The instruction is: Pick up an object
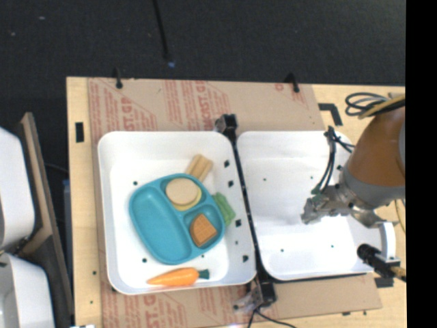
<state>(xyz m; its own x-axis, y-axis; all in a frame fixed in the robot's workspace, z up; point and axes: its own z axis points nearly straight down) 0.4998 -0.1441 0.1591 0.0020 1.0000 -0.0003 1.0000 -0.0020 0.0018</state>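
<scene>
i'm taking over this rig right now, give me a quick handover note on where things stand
Claw: low over the right bin, nothing visibly held; whether it is open or shut cannot be told.
Things: all in the left bin. Blue tray holds a round cracker and a brown square piece; carrot lies along the near wall; tan block and green piece sit at the tray's edge.
Done: nothing picked.
Left: move to the left bin, grasp one object, lift.

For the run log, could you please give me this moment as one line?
arm: over right bin | gripper: low, nothing seen held | left bin: blue tray, carrot | pick: not done
</scene>
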